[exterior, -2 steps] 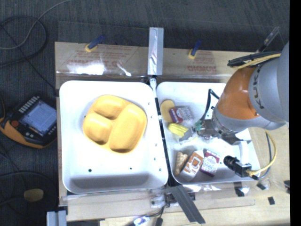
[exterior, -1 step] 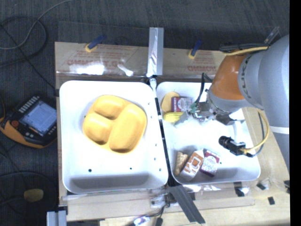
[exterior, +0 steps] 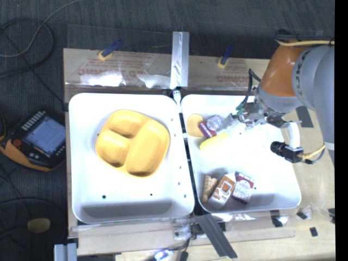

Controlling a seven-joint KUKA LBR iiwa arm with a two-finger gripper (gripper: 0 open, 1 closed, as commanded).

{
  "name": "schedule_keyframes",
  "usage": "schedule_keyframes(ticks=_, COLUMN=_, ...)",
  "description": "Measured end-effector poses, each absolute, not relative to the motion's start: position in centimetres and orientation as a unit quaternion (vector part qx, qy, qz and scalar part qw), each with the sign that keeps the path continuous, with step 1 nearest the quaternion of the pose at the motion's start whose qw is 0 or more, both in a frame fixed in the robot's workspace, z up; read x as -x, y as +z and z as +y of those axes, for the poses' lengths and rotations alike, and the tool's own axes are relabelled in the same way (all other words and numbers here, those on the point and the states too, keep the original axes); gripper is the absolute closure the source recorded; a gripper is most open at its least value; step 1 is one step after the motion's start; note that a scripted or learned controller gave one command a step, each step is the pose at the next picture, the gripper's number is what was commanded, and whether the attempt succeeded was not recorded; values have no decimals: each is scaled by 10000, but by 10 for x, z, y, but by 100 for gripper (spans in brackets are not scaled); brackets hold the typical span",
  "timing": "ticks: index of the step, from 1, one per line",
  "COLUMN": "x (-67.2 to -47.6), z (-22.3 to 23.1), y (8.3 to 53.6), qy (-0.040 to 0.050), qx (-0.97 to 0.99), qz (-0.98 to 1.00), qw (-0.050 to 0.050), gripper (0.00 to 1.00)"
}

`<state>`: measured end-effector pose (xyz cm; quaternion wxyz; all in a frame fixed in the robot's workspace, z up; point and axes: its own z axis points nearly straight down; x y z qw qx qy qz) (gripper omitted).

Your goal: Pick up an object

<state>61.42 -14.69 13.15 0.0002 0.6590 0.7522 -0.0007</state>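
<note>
While hovering over the right bin's (exterior: 255, 162) far side, gripper (exterior: 243, 117) state impossible to tell, descend squarely onto the maroon packet (exterior: 209, 125) near that bin's far-left corner, avoiding the yellow banana (exterior: 213, 140) beside it.

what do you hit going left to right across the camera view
pendant → yellow mould in left bin → divider → small packets in right bin → arm

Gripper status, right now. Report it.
Gripper: over the right bin, low near the small purple packet and the yellow piece; open or shut cannot be told, and no object is visibly held.
</note>
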Motion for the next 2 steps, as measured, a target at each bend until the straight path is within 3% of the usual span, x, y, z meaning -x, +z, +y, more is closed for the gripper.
schedule_keyframes(ticks=1, x=-645, z=-122, y=98, qy=6, qx=-5892, qz=8079, qw=99, gripper=0)
schedule_keyframes(ticks=2, x=-648, z=-124, y=111, qy=26, qx=-5896, qz=8075, qw=172, gripper=100)
